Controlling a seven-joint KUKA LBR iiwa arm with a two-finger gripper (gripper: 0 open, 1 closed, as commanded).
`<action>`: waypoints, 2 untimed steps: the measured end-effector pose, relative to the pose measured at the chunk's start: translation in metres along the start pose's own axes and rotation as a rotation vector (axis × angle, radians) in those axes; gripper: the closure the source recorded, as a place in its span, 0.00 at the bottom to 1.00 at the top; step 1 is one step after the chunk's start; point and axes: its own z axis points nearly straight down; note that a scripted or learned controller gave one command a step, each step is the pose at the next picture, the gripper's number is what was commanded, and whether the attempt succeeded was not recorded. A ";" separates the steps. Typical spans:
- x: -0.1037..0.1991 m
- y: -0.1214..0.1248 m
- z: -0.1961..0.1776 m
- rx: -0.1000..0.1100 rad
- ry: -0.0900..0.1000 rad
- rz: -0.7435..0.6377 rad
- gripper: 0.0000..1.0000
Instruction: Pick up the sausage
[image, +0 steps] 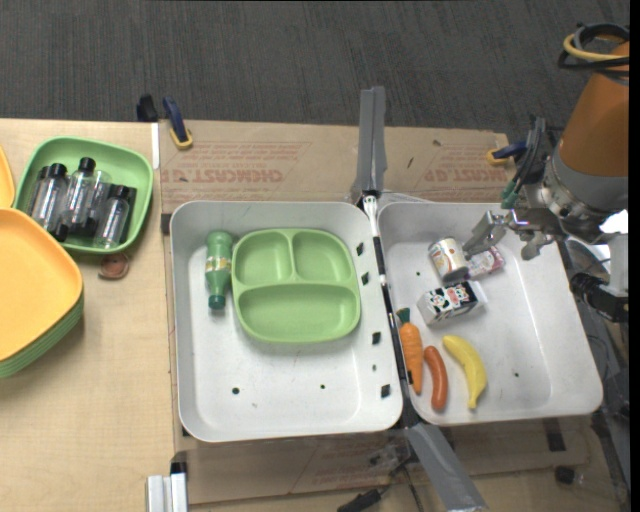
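1. Gripper (497, 232) hovers over the far side of the right bin (560, 395), above a small can (444, 256); whether it is open or closed cannot be told.
2. Sausage (436, 377) lies at the bin's near-left, between a carrot (411, 347) and a banana (467, 368), well apart from the gripper.
3. Risk: such close neighbours could get pinched or nudged instead, spoiling the grasp.
4. Arm reaches in from the right, wrist angled down-left.

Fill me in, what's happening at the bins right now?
The arm's end effector hovers over the back of the right bin, near a can, and holds nothing. The sausage lies untouched at the bin's front, between a carrot and a banana. The left bin holds a green tray and bottle.
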 end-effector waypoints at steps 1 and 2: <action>-0.040 -0.063 0.045 0.000 0.001 0.159 0.00; -0.066 -0.051 0.166 -0.003 0.000 -0.322 0.00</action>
